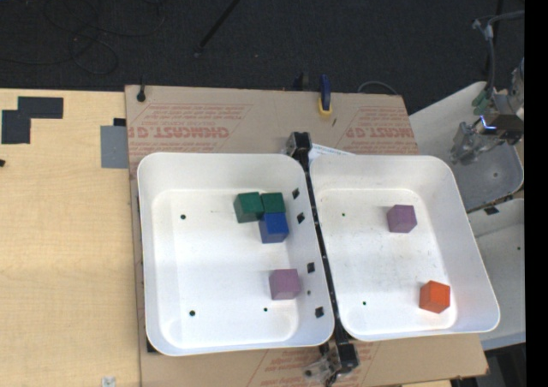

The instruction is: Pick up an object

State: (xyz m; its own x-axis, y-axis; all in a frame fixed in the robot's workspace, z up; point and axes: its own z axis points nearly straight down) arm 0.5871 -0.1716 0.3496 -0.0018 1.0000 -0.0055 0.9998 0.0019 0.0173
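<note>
Nearest my camera, at the bottom edge, sits a black clamp [338, 360] at the foot of the divider between the two bins. Above it I log the left bin [163, 291] and the right bin [467, 291], both white and shallow, side by side on a cardboard sheet [214, 124] laid over the bench [60, 248].

Left bin contents: a purple block [284, 283] toward the near right part; a blue block [274, 227] further back, touching two green blocks [259, 205] that sit against each other just behind it.

Right bin contents: an orange block [435, 296] near the front right corner; a second purple block [401, 218] further back, well apart from the orange one.

All blocks rest on the bin floors, none lifted.

Arm hardware [492, 133] shows at the right edge, grey metal, outside the bins and behind the right bin's far corner. Tool state: I cannot tell from this view.

A blue-and-yellow clamp [324, 94] grips the far edge of the cardboard.
</note>
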